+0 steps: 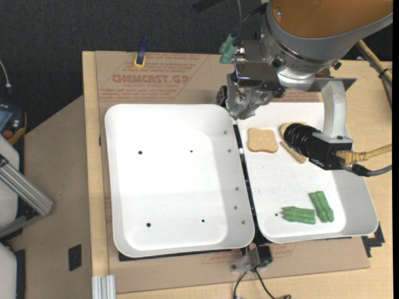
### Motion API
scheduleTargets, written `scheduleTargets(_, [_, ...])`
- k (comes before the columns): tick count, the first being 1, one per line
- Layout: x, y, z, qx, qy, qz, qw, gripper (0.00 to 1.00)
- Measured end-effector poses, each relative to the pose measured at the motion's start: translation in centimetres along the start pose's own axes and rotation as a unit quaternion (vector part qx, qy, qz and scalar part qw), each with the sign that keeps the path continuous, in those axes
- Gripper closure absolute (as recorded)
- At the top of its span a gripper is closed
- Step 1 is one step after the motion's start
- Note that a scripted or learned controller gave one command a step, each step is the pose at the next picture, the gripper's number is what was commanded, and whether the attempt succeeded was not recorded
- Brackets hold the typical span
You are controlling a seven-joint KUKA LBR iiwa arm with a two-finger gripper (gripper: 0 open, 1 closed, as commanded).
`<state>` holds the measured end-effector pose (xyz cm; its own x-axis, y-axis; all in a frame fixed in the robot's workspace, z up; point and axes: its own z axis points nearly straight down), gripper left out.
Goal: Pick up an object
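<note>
**Overhead slant view of the bench.** Showed two shallow white bins side by side on a sheet of brown cardboard [181,73] printed in red. Placed the left bin [168,185] toward 9 o'clock of the view and the right bin [268,185] toward 3 o'clock.

**Robot.** Found the gripper [244,108] at about 11 o'clock of the right bin. Sat over that bin's far rim, just beside the divide between the two bins. Showed the arm [324,11], grey below an orange band, reaching in from 1 o'clock of the view. Could not tell the grip state, released or clenched, against the dark hardware.

**Objects for picking, all in the right bin.**
- Found a slice of bread [262,141], tan and lying flat, at 5 o'clock of the gripper; near it but apart.
- Found a tan piece [291,147] at 3 o'clock of the slice, largely hidden behind robot hardware, so left unidentified.
- Found a green piece [298,215] at 5 o'clock of the bin, lying roughly crosswise.
- Found a second green piece [322,205] at 2 o'clock of the first, set at an angle to it. Could not tell whether the two touched.

**Surroundings.** Showed four small dark dots [140,152] on the left bin's floor. Found a blue-and-yellow clip [141,53] on the cardboard's far edge, at 11 o'clock of the view.
</note>
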<state>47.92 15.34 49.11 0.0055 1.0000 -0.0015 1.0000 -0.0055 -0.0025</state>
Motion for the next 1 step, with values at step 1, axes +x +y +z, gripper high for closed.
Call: scheduleTargets(1, [7.33, -0.22, 9.78, 0.005, -0.001, -0.006, 1.0, 1.0])
